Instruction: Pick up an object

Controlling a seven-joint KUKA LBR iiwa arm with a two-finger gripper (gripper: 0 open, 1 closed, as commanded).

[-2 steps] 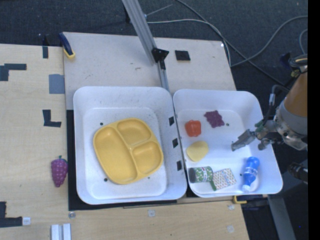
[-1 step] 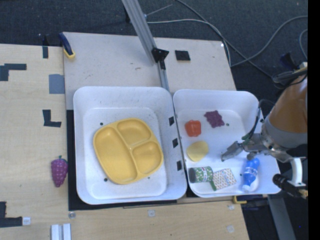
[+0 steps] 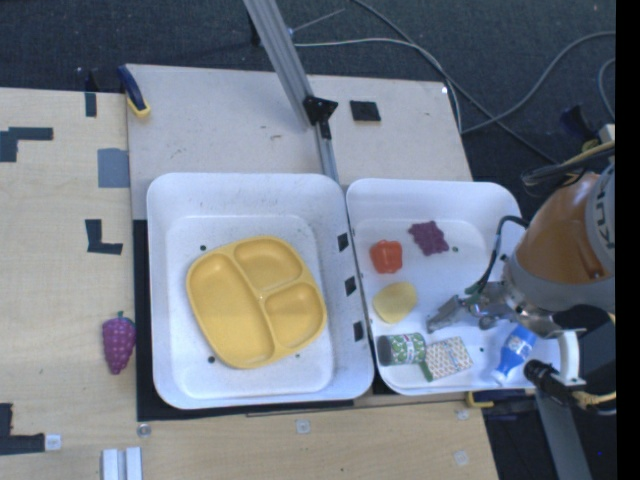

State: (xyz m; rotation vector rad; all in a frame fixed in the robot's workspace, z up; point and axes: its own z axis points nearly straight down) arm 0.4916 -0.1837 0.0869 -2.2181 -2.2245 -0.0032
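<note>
A single fixed camera is looking down on the bench (image 3: 250, 128) from above at a slant, far enough off to be taking in both bins whole, the left bin (image 3: 165, 268) and the right bin (image 3: 470, 196) sitting side by side near the frame's middle. Dark floor is showing along the top, and the arm (image 3: 565, 243) is entering from the right edge.

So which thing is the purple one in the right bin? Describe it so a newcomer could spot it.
Take the right bin, the one without the yellow tray. Near its far wall lies a small purple bunch, right of the red piece. It is the only purple thing in that bin.
</note>
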